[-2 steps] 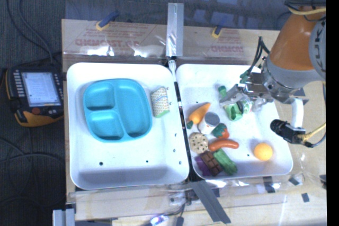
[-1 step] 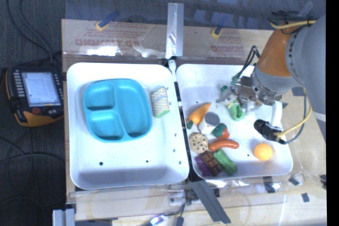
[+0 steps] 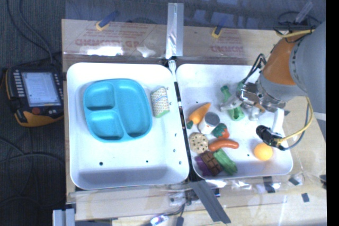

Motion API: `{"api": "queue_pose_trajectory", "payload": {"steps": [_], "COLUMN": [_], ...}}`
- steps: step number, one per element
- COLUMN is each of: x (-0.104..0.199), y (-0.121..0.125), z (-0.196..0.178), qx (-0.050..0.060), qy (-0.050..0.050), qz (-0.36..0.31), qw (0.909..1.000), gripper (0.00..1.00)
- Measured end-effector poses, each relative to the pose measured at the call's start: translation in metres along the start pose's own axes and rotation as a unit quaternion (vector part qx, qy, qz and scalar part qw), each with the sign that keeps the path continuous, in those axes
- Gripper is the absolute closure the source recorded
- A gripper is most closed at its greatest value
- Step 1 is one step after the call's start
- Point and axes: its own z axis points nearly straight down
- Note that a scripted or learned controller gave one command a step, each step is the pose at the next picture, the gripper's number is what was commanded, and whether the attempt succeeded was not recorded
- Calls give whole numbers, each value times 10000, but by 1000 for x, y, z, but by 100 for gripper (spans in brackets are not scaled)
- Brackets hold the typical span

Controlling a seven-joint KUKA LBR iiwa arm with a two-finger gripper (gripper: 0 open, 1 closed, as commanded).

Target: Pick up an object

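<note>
My gripper (image 3: 238, 105) is low in the right bin (image 3: 275, 74), near its middle. Green toy pieces (image 3: 226, 92) lie right against it, one above and one just below; whether any of them is held is hidden. To its left lie an orange carrot (image 3: 200, 112), a grey-topped can (image 3: 211, 121) and a red and green piece (image 3: 220, 131). Further forward are a speckled cookie (image 3: 198, 141), a red sausage (image 3: 224, 144), a brown chocolate block (image 3: 208, 162) and a green vegetable (image 3: 226, 161). An orange fruit (image 3: 263, 152) sits at the front right.
The left bin (image 3: 106, 172) holds a blue divided plate (image 3: 115, 108) and a tan ridged piece (image 3: 160, 101) by its right wall. The arm (image 3: 286, 69) with a looping cable covers the right bin's right side. A teach pendant (image 3: 34, 91) lies off the bench to the left.
</note>
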Motion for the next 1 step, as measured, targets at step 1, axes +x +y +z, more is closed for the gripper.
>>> {"api": "queue_pose_trajectory", "payload": {"steps": [1], "x": [1], "y": [1], "z": [-10], "qx": [-13], "qy": [-1], "qz": [-11], "qw": [10000], "gripper": [100]}}
